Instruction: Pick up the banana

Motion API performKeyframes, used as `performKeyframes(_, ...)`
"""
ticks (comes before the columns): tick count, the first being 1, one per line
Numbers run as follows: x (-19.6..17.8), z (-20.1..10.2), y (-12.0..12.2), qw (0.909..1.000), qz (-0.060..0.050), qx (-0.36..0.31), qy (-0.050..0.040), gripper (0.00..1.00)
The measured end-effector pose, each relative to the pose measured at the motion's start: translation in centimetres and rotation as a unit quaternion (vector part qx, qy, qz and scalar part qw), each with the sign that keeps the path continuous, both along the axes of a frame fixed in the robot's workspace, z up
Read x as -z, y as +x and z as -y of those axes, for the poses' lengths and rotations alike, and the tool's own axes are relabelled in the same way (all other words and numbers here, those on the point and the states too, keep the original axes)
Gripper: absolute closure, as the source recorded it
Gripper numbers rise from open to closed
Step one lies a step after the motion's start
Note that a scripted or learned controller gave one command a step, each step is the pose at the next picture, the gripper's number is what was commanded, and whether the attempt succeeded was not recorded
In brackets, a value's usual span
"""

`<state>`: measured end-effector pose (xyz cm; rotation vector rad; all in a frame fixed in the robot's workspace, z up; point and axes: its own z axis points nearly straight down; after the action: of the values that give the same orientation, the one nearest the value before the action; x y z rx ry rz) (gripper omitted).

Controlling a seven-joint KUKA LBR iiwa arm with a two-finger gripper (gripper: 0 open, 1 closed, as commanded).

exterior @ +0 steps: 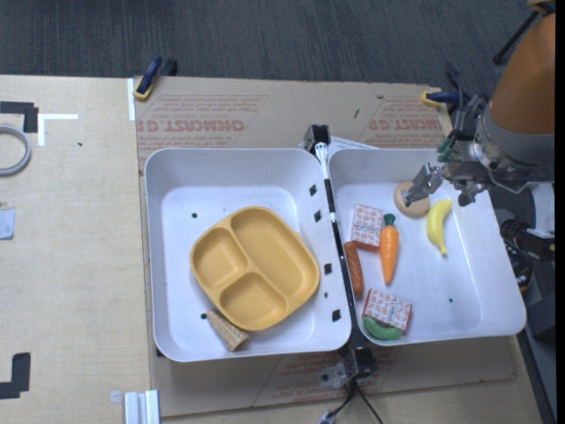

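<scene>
Banana (pixel 438 224) lies in the right bin (pixel 494 312), near its far right side, beside the carrot (pixel 387 247). Gripper (pixel 448 184) hangs just above its upper end, fingers apparently spread and empty (view is cluttered there). Likely light, rigid, smooth plastic; grasp across the curved middle.
</scene>
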<state>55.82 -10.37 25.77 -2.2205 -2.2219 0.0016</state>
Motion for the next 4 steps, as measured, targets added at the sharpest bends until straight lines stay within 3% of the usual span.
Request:
performKeyframes(1,15.9,5.6,0.5,0.9982,0.000,0.060,0.0002,0.00)
performKeyframes(2,14.9,5.6,0.5,0.9982,0.000,0.061,0.0001,1.00)
performKeyframes(3,16.3,-0.7,5.3,0.9855,0.004,-0.170,-0.0043,1.00)
performKeyframes(4,6.3,2.6,3.0,0.9816,0.001,-0.191,-0.0003,1.00)
